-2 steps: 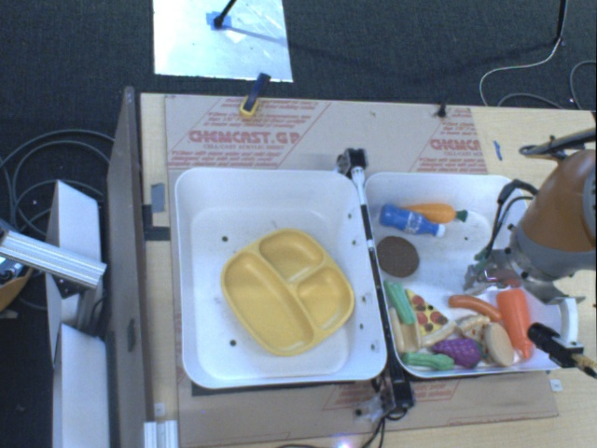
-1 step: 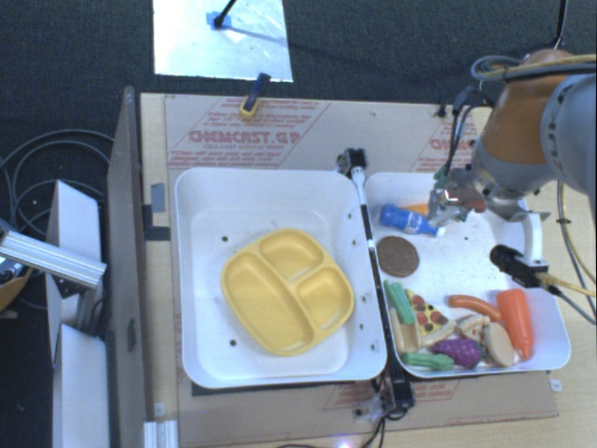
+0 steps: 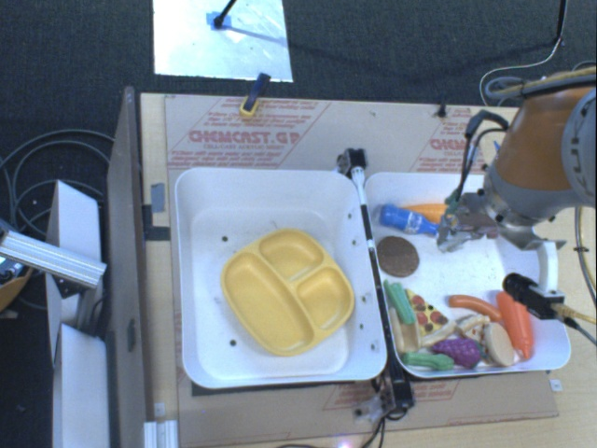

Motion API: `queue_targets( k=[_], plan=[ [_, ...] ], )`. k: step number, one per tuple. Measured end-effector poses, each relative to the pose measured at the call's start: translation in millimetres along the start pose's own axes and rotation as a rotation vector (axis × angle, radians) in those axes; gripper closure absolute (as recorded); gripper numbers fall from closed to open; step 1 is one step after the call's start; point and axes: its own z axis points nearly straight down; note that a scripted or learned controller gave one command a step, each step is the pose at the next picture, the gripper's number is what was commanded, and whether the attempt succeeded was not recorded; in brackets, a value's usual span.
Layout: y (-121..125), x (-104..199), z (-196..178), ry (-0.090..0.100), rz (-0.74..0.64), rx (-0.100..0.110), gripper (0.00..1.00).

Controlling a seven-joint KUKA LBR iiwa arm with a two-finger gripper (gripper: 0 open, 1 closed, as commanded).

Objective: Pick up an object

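While the grey arm with its orange band (image 3: 546,147) reaches in from the right, two shallow white bins sit side by side on the bench. Inside the left bin (image 3: 201,250) lies a yellow three-compartment plastic tray (image 3: 286,289). Toy food crowds the right bin (image 3: 560,348): a brown round disc (image 3: 398,256), a blue bottle (image 3: 407,219), a pizza slice (image 3: 426,314), an orange carrot (image 3: 517,326), purple grapes (image 3: 458,350). Hovering just right of the bottle, the gripper (image 3: 454,235) shows fingers whose spread I cannot tell.
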Motion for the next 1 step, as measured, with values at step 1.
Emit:
queue_targets(
  k=[1],
  plan=[
    [93.5,61.4,15.9,0.0,-0.011,-0.009,1.0]
  ],
)
